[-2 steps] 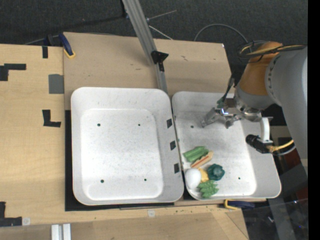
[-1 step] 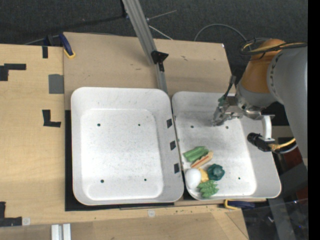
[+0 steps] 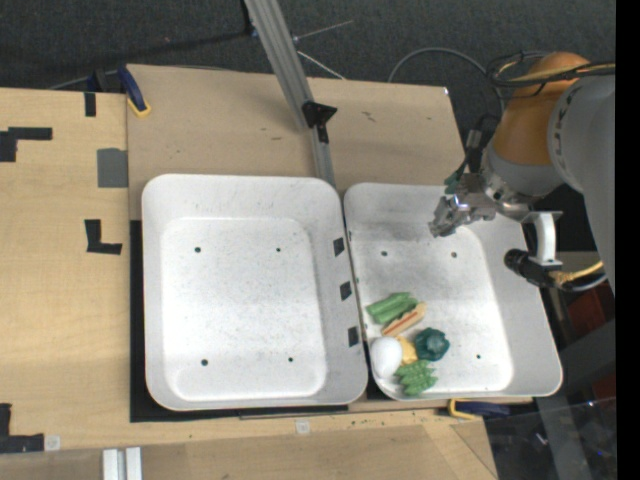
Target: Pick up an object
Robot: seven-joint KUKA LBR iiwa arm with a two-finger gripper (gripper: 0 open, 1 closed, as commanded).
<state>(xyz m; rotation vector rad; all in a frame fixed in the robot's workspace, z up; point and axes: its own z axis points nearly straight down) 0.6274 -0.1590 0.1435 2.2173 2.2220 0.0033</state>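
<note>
The arm (image 3: 545,138) reaches in from the right, its gripper (image 3: 446,220) hanging over the right bin's (image 3: 520,318) far part; I cannot tell its state. Toys cluster at that bin's near-left: a green piece (image 3: 390,307) lying slantwise, a white egg (image 3: 386,353), a dark teal lump (image 3: 432,344).

A wooden bench (image 3: 230,133) bears two white bins (image 3: 240,293) (image 3: 500,298) side by side.
</note>
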